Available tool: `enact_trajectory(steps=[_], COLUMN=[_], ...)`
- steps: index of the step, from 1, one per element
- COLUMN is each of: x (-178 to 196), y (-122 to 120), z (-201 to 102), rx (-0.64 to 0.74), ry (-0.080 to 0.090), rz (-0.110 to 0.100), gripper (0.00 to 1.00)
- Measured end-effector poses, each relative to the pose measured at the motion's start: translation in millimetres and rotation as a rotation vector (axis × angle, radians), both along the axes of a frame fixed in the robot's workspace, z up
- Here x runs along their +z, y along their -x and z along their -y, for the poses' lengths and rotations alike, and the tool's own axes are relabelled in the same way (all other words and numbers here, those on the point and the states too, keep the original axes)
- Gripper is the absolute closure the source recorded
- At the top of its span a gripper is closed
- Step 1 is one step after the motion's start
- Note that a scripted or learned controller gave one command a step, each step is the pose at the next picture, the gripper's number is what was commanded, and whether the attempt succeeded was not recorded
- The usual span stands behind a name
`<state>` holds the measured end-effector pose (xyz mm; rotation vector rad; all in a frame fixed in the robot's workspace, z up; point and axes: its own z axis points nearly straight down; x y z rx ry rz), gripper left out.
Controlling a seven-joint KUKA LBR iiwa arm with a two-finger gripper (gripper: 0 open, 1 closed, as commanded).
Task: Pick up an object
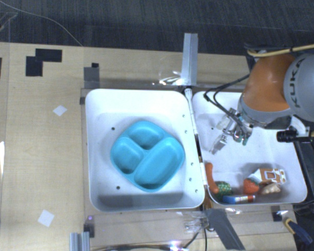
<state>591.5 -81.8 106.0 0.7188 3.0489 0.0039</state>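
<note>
Two white bins sit side by side in front of me. The left bin (96,140) has a blue plate (147,155) with three dips lying flat in the middle. The right bin (298,190) has a small pile of toys along its near edge: a red-orange piece (209,172), a green lump (223,187), a marker (239,198), an orange toy (251,185) and a little printed box (270,175).

My pick would be the box or the orange toy (both look light and easy to lift). The box looks stiff, so I would pinch it across its flat sides. The marker is thin and round and I think it could slip or roll.

My gripper (227,135) hangs over the far half of the right bin, well apart from the pile. Its fingers are spread a little, with nothing between them and nothing touching them.
</note>
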Motion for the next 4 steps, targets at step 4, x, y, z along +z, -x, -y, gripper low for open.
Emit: enact_trajectory(steps=[4], x=[19.9], y=[47.7], z=[5.6], rx=[-0.090], ry=[0.000], rz=[-0.004], gripper=[0.00])
